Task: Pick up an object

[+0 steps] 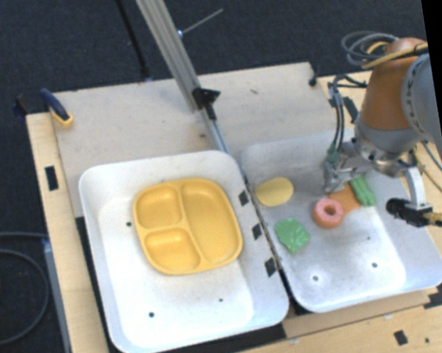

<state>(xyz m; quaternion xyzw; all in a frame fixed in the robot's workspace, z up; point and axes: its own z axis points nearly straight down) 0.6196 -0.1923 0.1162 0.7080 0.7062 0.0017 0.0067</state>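
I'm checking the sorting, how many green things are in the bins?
2: a green block beside the pink ring, another green piece under the gripper. More may hide beneath the arm.

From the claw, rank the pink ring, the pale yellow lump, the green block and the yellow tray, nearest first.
Measured from the claw:
1. Pink ring-shaped toy, just below it in the right bin.
2. Pale yellow rounded lump, to its left.
3. Green crinkled block, lower left.
4. Yellow three-compartment plastic tray, in the left bin.

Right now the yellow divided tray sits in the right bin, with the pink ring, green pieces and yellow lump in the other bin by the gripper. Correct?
Not quite. In the camera view the yellow divided tray sits in the left bin. The pink ring, green pieces and yellow lump lie in the right bin, by the gripper.
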